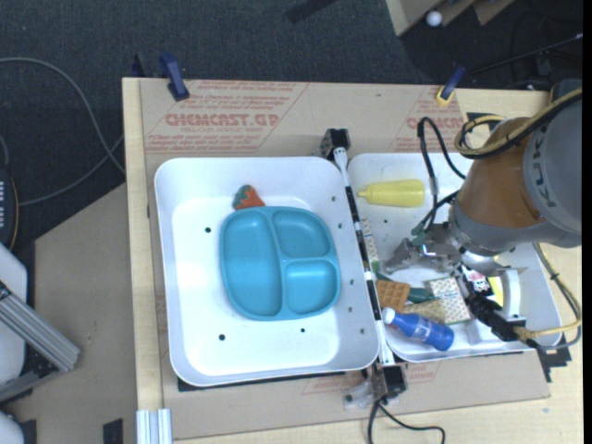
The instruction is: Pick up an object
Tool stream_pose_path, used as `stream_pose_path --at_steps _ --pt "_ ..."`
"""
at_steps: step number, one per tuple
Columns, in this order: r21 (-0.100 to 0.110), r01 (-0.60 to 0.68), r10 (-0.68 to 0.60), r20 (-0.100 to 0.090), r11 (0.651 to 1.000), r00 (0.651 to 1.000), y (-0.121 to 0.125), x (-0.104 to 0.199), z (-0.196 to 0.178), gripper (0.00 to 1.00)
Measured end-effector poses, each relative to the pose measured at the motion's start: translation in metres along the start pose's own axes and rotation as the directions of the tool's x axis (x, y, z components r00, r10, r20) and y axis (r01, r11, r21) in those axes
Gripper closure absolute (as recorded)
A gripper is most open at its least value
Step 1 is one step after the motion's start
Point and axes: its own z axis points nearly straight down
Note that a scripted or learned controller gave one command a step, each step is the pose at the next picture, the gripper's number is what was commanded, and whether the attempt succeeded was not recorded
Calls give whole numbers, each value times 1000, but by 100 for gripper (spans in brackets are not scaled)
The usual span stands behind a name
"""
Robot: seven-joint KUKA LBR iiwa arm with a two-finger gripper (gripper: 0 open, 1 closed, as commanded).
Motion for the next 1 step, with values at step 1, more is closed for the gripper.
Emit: stream_pose_path --at_steps 1 --pt "-6 1 -1 3 1000 1000 89 -61 -50 0"
